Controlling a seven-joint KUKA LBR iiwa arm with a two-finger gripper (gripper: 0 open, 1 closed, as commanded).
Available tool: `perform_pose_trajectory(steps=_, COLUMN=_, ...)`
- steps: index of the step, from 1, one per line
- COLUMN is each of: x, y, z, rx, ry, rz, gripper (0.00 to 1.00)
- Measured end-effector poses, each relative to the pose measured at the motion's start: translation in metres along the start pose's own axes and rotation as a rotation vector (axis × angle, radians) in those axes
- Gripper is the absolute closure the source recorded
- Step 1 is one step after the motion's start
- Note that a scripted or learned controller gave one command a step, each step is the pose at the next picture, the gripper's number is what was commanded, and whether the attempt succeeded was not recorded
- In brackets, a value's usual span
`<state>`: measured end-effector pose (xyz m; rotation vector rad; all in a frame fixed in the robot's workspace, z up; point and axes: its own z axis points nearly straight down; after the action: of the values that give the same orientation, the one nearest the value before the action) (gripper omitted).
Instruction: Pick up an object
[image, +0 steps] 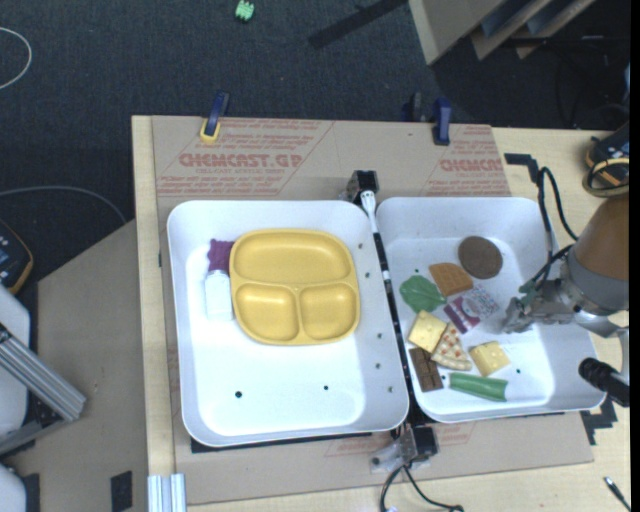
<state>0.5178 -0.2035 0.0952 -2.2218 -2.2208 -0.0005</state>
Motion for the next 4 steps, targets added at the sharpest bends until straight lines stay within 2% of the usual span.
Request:
perform_pose_trajectory(steps=1, x=-0.008, y=-0.003, z=-0.046, rx=-0.006, ry=-0.004, rz=0.001, gripper=1.0)
perform_pose_trajectory(steps=3, x=-0.005, y=0.007, z=-0.132, rx=-0.005, ry=-0.003, rz=-0.002, gripper=1.0)
perform_pose_trajectory(steps=4, x=0.049, y=0.01, z=-0.122, rx=0.002, ry=0.002, rz=-0.005, gripper=1.0)
